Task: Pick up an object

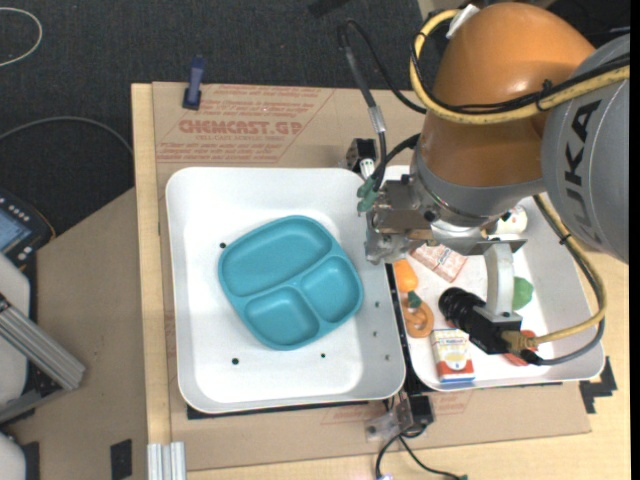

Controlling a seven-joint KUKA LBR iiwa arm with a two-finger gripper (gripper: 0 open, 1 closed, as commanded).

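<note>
Arm low over the right bin (585,303), close to the wall it shares with the left bin (185,268)

The gripper (386,240) hangs at the right bin's inner edge; whether it is released or clenched on anything cannot be told; just beside it lie an orange piece (402,273) and a patterned packet (437,259); a small carton (453,356) lies nearer the front, a green piece (522,292) farther right; a teal divided plate (290,280) rests in the left bin.

Grey arm (595,158) with partial dark KUKA lettering, rounded glossy orange band (500,58), yellow cable (418,68) looped round it, seemingly bare-metal wrist housing (405,223) below.
</note>
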